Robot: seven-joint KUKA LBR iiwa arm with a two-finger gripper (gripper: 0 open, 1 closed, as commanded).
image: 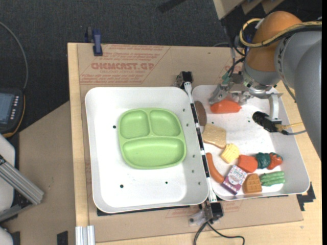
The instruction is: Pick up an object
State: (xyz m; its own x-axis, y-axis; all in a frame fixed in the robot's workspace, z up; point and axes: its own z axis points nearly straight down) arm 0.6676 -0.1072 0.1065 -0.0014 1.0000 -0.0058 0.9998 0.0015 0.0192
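Camera view: pick not done yet, nothing lifted. The gripper [230, 95] is low over the far end of the right bin [301, 163], right on top of an orange-red toy piece [225, 106] (shape unclear, maybe a food item).

Done, as far as I can judge: approach and descent onto a target. Left: close, lift, confirm it comes up.

The fingers look apart, not clamped on anything. The orange-red piece lies on the bin floor just below and slightly on the near side of the fingertips, touching or nearly touching them. I can't tell whether it sits between them or just in front. If it's in front, closing will likely miss or push it.

The other candidates are well apart from the gripper, toward the near end: a tan cracker [214, 136], a yellow block [229, 152] and a purple packet [235, 178]. The left bin [102, 152] has a green divided plate [152, 138], untouched.
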